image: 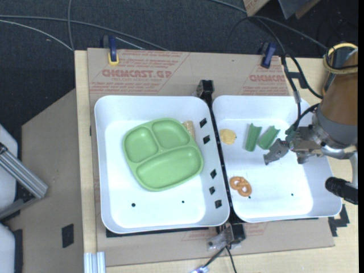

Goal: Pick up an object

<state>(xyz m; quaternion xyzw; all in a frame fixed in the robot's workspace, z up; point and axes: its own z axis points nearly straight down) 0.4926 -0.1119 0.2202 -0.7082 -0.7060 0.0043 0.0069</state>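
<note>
I see the gripper (pixel 289 151) over the right-hand shallow white plastic bin (pixel 318 208), reaching in from the bin's right side on the grey arm with its orange band (pixel 342 98). Its two dark fingers (pixel 275 152) stand spread apart, with nothing between them; the gripper is open and holds no object.

Inside that right bin, toward its far wall, two green oblong plastic pieces (pixel 260 136) lie side by side, close together, just left of the gripper fingers. Whether the nearer finger touches them, I cannot tell. A small round yellow piece (pixel 227 136) sits left of the green pieces, near the bin's left wall. An orange pretzel-shaped piece (pixel 240 185) lies nearer the front of the bin, also toward the left wall, well apart from the gripper.

The left-hand white bin (pixel 165 220) adjoins the right bin and carries a light green three-compartment plastic plate (pixel 163 153), with a small tan piece (pixel 189 128) at the plate's far right edge. Both bins rest on the cardboard-covered worktop (pixel 136 70).
</note>
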